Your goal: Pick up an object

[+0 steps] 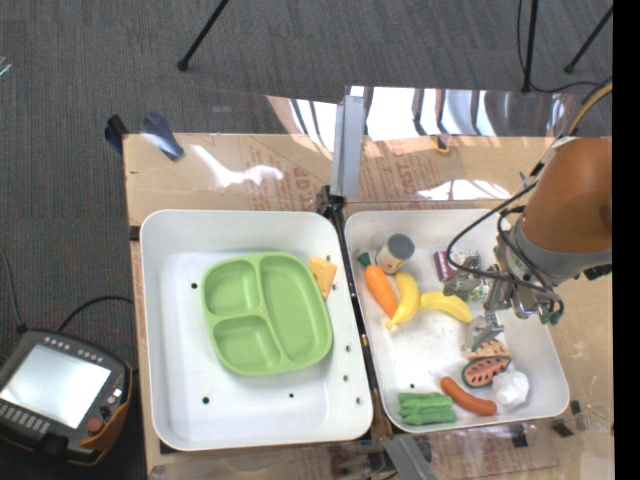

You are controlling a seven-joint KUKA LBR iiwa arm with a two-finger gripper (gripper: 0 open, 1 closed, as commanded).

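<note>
Reaching down in the right bin point(556, 388) | near edge: green toy point(425, 408), sausage point(468, 396) | gripper point(489, 336) near right wall, can't tell its grip | go straight down on one toy | farther: banana point(445, 304), carrot point(380, 290)

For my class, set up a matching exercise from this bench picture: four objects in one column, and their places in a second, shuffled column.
Objects
1. green plastic divided plate
2. orange toy carrot
3. red toy sausage
4. yellow toy banana

Places
A. right bin, near its front edge, beside the green leafy toy
B. middle of the left bin
C. right bin, its left part, just left of the banana
D. right bin, centre, between the carrot and the gripper

Pairs: 1-B, 2-C, 3-A, 4-D
</note>
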